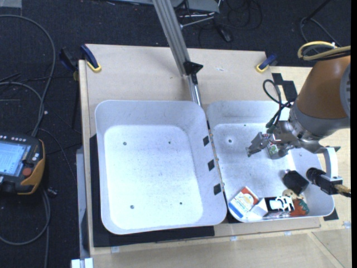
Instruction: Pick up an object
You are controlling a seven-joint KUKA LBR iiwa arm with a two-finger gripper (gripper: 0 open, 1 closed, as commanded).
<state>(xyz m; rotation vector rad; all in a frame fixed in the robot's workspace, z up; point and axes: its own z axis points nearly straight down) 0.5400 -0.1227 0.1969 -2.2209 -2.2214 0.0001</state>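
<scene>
The arm [326,96] has a bulky orange band above a rounded grey wrist section; black cables loop beside it, and a yellow cable arcs above; the end effector [261,145] is dark grey metal with small coloured details

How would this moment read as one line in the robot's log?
arm: over right bin | pincer: above bin floor, grip unclear | objects: box, others clustered at near edge | left bin: untouched

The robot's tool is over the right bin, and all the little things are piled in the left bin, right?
Not quite. The tool is over the right bin, but the little things lie along that same right bin's near edge, not in the left bin. The camera view shows this.
</scene>
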